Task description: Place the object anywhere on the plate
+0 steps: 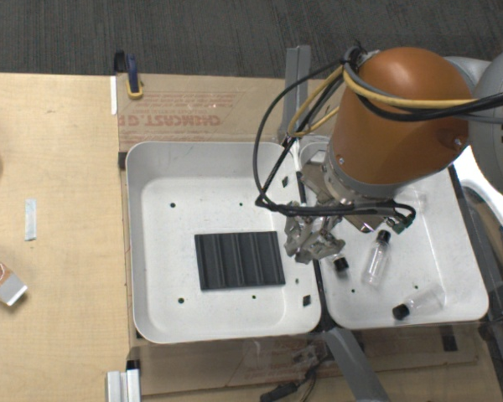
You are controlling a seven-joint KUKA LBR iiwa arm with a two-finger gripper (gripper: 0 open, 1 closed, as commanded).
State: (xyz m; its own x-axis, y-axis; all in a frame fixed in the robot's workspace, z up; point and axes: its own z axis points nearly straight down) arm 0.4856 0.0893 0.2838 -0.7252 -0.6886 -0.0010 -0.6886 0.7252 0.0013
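Clear vial (375,258) lies loose in the right bin (453,224), well apart from the dark ribbed plate (239,260), and the gripper (314,243) beside it, open or closed I cannot tell, may well swing over carrying nothing.

- The plate (239,260) is a dark grey, nearly black rectangular slab with lengthwise ribs or grooves across its top. It lies flat on the floor of the left bin (151,224), somewhat right of that bin's middle, with its long side running left to right.
- One clear vial (375,256) with a black cap lies on its side in the right bin (453,300), tilted, cap end toward the top of the view.
- A second clear vial (419,302), also black-capped, lies on its side near the right bin's front edge, cap pointing left.
- Both vials lie apart from the plate, beyond the wall between the bins.
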